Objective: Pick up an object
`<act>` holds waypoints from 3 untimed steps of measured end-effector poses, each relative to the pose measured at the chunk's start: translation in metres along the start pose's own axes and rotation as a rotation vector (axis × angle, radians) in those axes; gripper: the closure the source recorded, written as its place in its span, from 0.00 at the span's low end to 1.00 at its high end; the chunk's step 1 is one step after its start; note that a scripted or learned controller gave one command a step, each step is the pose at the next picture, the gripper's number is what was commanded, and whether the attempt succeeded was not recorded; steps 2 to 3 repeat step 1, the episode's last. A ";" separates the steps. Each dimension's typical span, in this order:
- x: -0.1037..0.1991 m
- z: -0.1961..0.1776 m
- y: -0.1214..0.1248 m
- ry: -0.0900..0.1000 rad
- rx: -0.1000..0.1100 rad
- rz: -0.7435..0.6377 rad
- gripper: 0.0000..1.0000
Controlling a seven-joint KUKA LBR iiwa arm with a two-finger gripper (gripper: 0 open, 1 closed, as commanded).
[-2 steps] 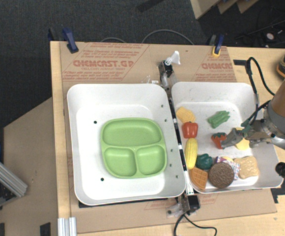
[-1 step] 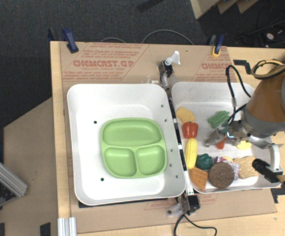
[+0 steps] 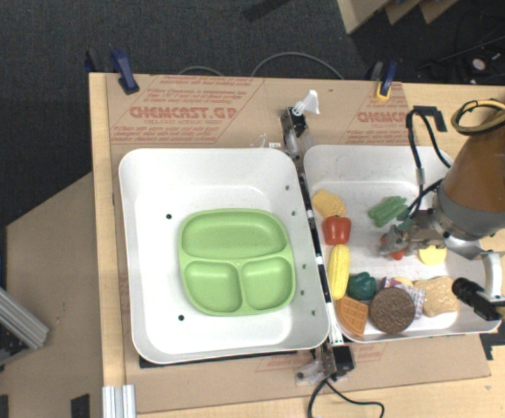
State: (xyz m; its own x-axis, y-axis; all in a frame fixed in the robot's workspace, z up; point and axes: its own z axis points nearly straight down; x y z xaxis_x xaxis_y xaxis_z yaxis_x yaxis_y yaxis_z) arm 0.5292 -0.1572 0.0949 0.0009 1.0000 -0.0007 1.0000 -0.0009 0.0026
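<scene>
The right bin [image 3: 357, 165] is crowded — toy foods lie close together along its left wall and near edge, with a corn cob [image 3: 338, 270] and brown disc [image 3: 392, 309] among them; its far strip lies bare. In the left bin [image 3: 148, 259], open floor rings the green tray [image 3: 235, 260].

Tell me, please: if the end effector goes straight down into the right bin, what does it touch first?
Probably the small red object under the end effector, or the right bin floor beside it; depth is unclear from this slanted view.
</scene>
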 end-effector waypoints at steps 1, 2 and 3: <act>0.050 -0.136 0.024 0.000 -0.014 -0.009 1.00; 0.050 -0.136 0.024 0.000 -0.014 -0.009 1.00; 0.050 -0.136 0.024 0.000 -0.014 -0.009 1.00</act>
